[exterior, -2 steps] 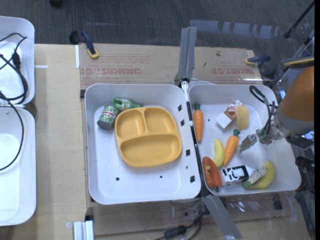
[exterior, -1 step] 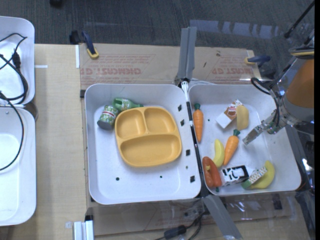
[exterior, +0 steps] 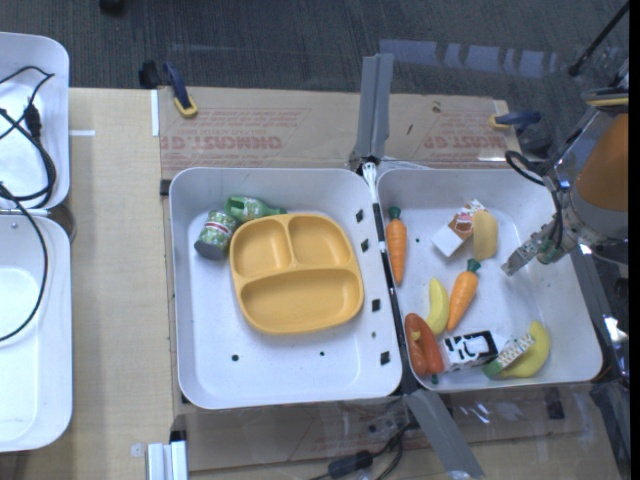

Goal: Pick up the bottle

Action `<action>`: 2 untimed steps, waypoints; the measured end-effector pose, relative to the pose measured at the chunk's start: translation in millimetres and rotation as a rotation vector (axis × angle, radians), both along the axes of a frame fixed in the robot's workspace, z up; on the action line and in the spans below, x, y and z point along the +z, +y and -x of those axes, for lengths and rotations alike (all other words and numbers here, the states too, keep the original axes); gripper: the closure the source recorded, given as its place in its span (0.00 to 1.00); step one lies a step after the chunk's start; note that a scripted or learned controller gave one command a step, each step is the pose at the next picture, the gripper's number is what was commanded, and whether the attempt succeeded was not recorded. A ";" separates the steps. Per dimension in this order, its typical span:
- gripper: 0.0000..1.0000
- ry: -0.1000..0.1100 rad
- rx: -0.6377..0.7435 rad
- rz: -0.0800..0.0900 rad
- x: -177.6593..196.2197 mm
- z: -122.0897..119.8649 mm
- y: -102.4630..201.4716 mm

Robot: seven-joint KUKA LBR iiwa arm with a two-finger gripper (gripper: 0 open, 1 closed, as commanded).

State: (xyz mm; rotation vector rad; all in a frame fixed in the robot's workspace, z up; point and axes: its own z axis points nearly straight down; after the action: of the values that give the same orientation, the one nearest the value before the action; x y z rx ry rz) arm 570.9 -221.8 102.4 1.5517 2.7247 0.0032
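Note:
A small bottle (exterior: 213,235) with a green label and a grey end lies in the left bin (exterior: 200,358), at its far left corner, against the rim of a yellow divided plate (exterior: 296,271). A green item (exterior: 253,208) lies just behind it. My gripper (exterior: 532,253) hangs over the right side of the right bin (exterior: 580,313), far to the right of the bottle. Nothing shows in its grasp.
The right bin holds two carrots (exterior: 397,248) (exterior: 462,296), two bananas (exterior: 437,306) (exterior: 530,353), a small white carton (exterior: 455,234), a pale yellow fruit (exterior: 485,235), a red pepper (exterior: 422,344) and a black-and-white box (exterior: 469,348). A grey divider post (exterior: 374,108) stands behind the bins.

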 end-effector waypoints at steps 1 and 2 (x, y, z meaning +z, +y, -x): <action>1.00 0.005 -0.139 -0.001 -5.1 -8.0 42.3; 1.00 0.007 -0.277 -0.002 -11.0 13.5 43.5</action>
State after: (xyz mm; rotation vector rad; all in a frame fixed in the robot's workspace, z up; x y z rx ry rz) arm 557.4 -178.3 91.4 1.9176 2.4899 -0.0008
